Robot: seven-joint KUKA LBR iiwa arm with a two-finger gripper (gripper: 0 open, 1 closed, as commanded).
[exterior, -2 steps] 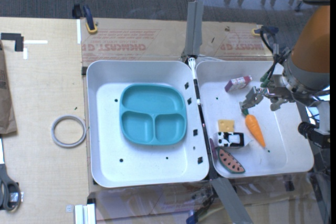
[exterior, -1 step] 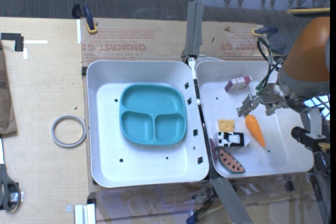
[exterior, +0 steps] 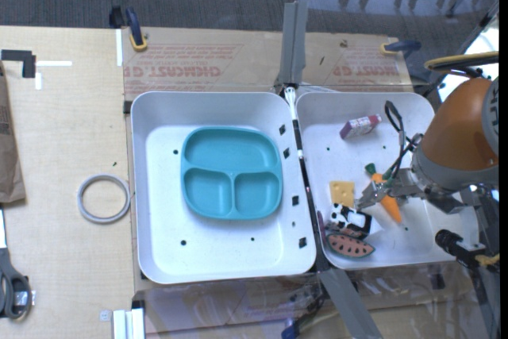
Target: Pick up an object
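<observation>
Gripper low in right bin, right at carrot, near cheese; can't tell pincer state. Teal tray in left bin.

Even, bright overhead light falls on my bench; the two white bins read clean, with mild glare on their floors. Around the teal tray, soft short shadows hug its rim and dividers. Right of the tray, strong window light burns out the upper corner and gleams on my orange band. Above the tray, the dark floor is dim and low in detail. Focus is fair at the tray; small toys right of it look slightly soft.
</observation>
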